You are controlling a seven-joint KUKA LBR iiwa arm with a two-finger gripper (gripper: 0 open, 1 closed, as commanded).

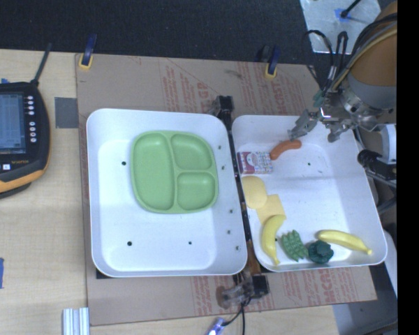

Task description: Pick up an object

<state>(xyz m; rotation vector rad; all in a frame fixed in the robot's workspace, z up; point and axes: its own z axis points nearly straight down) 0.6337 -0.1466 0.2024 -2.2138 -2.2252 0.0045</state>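
My gripper (316, 130) hangs over the back of the right bin (335, 187), open, with nothing between its fingers. An orange sausage-shaped toy (286, 147) lies just below and left of the left fingertip (299, 127); I cannot tell whether they touch. Further left is a red-and-white packet (255, 162). Toward the front of the bin lie a pale yellow round piece (253, 185), a yellow wedge (273, 206), a banana (269, 237), a green ridged toy (291, 246), a dark green broccoli (320, 252) and a second banana (343, 240).
The left bin (112, 208) holds a green divided plate (173, 171). A teach pendant (10, 135) lies on the bench at the far left. Clamps (268, 60) hold the cardboard at the back. The arm's body (373, 68) looms over the right bin's back right corner.
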